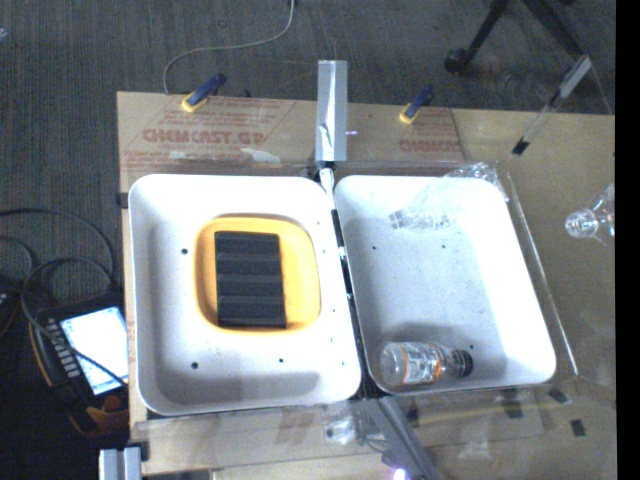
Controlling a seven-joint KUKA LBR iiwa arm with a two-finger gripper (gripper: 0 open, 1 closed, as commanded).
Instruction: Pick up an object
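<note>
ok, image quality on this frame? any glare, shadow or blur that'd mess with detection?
Camera view: lighting even and soft, focus slightly grainy throughout. Clear bottle in the right bin shows bright highlights, so its edges read weakly. Crumpled clear plastic nearly vanishes against the white floor. Left bin has a faint shadow along its near wall; the yellow and black sponge is high-contrast.

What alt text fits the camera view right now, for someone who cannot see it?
Two shallow white bins sit side by side on a bench: the left bin holds a yellow tray with a black ribbed insert, and the right bin holds a small clear bottle lying on its side by its near edge.
</note>
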